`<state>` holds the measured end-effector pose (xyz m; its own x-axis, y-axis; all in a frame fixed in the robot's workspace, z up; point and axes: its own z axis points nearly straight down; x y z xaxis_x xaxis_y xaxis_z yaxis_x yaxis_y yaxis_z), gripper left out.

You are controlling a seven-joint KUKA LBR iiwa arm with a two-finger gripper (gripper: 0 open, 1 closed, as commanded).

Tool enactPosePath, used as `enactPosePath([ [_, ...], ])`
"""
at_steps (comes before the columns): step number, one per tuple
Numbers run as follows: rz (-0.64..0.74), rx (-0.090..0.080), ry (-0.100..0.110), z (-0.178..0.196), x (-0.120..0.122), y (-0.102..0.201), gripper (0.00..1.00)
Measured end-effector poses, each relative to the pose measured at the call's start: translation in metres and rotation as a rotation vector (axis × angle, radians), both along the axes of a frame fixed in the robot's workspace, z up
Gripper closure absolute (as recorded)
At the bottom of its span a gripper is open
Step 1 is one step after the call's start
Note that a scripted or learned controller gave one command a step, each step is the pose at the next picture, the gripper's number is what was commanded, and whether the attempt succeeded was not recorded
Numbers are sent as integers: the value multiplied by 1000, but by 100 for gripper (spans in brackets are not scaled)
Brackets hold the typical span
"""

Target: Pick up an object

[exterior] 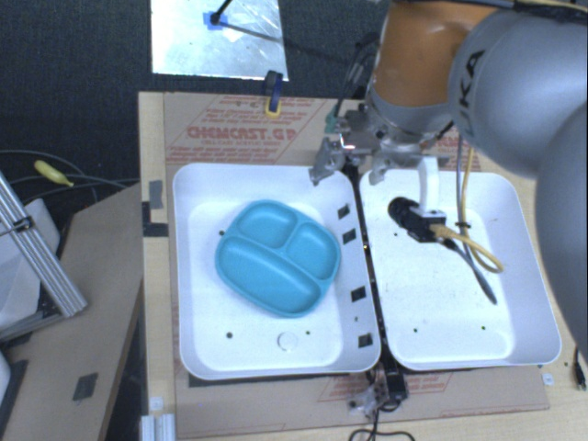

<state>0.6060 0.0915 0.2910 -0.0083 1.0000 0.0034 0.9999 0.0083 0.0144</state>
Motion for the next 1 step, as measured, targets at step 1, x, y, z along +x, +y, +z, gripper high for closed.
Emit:
enactPosePath([
  [1, 2, 4, -6, 178, -32, 51, 0],
])
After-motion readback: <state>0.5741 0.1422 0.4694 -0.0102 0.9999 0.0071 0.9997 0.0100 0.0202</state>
